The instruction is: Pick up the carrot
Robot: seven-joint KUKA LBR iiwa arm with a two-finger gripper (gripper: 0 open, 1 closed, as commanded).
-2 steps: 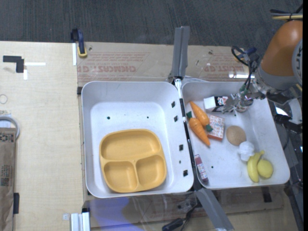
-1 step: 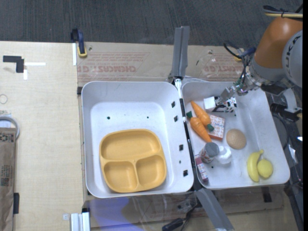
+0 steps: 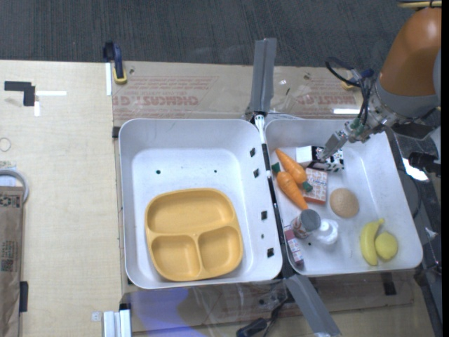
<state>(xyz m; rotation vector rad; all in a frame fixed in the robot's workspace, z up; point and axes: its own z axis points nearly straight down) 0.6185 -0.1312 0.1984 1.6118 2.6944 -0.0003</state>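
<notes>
Two orange carrots lie in the right bin [image 3: 402, 188] near its left wall: one carrot [image 3: 291, 166] is higher up with a green stem end, and a second carrot [image 3: 290, 190] lies just below it, slanting down to the right. My gripper [image 3: 328, 151] hovers over the upper middle of the right bin, to the right of the upper carrot and apart from it. Its dark fingertips point down-left above a small black and white box [image 3: 332, 163].
The left bin [image 3: 133, 188] holds a yellow three-compartment tray [image 3: 193, 234]. The right bin also holds a red and white packet [image 3: 317, 185], a tan egg-shaped thing [image 3: 344, 203], a clear bottle [image 3: 314, 227], a banana [image 3: 368, 242] and a lemon [image 3: 386, 245].
</notes>
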